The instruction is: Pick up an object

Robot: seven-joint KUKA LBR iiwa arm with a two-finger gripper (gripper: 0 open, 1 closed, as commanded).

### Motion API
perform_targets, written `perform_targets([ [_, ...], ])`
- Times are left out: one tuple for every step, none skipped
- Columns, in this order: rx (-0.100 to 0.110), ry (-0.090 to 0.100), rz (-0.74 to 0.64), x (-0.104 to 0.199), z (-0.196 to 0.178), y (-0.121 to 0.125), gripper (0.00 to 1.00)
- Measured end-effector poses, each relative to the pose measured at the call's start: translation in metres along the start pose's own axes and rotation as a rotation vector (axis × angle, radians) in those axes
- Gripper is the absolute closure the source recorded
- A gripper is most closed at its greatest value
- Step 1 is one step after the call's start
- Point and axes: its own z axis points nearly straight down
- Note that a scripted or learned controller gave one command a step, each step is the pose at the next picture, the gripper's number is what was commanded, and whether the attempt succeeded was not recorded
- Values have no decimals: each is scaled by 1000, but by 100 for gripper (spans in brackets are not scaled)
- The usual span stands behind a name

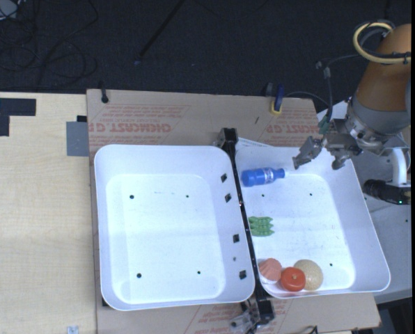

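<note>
Two pincer fingers spread, holding nothing; arm cut off at right.

Two white bins, one blue bottle, one green pod, three round pieces

Workbench seen from above, dark floor behind

A pale wooden tabletop fills the left side, with black and grey patches stuck near its far edge. A sheet of brown cardboard with red printed lettering lies over the bench's middle. Beyond it the floor is dark, nearly black, crossed by loose cables. Light is even, with soft shadows.
</note>
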Motion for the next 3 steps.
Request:
perform_targets([
  [5, 0, 5, -37, -8, -63, 0],
  [3, 1, 1, -35, -17, -61, 100],
  [-13, -6, 4, -73, -153, -101, 100],
])
